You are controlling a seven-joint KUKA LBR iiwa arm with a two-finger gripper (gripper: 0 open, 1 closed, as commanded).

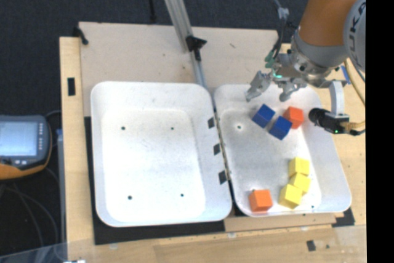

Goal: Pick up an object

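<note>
My gripper [271, 92] hangs over the far end of the right bin [246, 151], fingers spread open with nothing between them. Just below it lie two blue blocks [264, 115] [280, 127] touching each other, and an orange block [295, 116] beside them on the right. Near the bin's front right corner, three yellow blocks [297, 182] sit bunched together. Another orange block [260, 199] rests at the front edge of that bin.
The left bin [154, 151] lies beside the right one. A slanted metal rail [175, 6] runs from the top of the view down to the gap between the bins. A grey device [23, 140] sits off the bench at the left.
</note>
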